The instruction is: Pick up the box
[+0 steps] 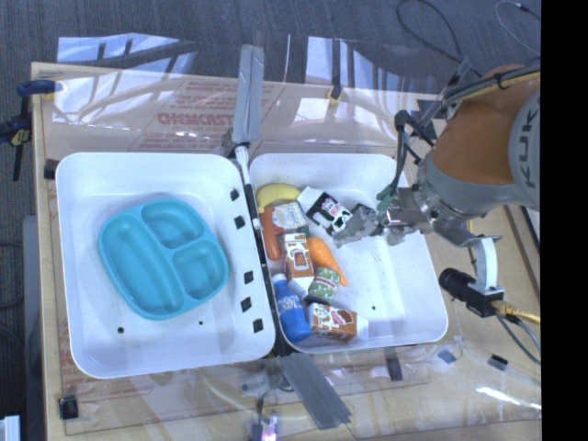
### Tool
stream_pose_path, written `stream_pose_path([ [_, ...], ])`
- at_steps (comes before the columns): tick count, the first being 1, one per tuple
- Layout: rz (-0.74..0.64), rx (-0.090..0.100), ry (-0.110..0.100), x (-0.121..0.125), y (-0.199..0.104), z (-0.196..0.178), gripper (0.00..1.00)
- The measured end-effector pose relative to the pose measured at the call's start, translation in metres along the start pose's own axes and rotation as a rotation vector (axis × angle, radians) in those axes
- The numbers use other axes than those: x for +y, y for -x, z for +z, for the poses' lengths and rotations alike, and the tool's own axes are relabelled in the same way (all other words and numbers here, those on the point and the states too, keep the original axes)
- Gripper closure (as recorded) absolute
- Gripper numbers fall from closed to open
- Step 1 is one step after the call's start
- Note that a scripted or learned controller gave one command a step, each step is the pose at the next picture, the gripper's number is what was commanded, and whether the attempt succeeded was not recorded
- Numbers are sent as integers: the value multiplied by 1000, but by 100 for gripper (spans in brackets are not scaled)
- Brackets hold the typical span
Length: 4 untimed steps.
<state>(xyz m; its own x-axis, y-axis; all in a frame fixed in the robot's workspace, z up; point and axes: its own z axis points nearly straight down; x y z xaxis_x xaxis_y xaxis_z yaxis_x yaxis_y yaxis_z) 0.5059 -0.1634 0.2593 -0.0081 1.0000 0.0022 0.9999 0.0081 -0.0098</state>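
Several small boxes lie along the left side of the right bin (404,292). A black-and-white box (325,209) sits near the back, an orange-labelled box (286,219) and a brown box (296,254) lie in the middle, and another brown box (333,320) rests at the front. My gripper (354,226) hangs low over the bin, just right of the black-and-white box and close to touching it. Nothing is visibly held.
Also in the right bin are a yellow banana (278,194), an orange carrot (328,259), a green can (322,288) and a blue bottle (292,309). The left bin (83,320) holds a blue divided plate (163,257). Cables and a black fitting (469,292) hang off the arm at right.
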Motion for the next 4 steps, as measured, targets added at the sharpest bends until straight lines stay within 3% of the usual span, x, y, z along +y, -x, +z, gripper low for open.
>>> stream_pose_path([
  [1, -7, 0, -1, -29, -3, 132, 0],
  [2, 121, 0, 7, 15, 18, 142, 0],
  [3, 103, -6, 19, 6, -24, 164, 0],
  [4, 105, -7, 17, 5, -23, 165, 0],
])
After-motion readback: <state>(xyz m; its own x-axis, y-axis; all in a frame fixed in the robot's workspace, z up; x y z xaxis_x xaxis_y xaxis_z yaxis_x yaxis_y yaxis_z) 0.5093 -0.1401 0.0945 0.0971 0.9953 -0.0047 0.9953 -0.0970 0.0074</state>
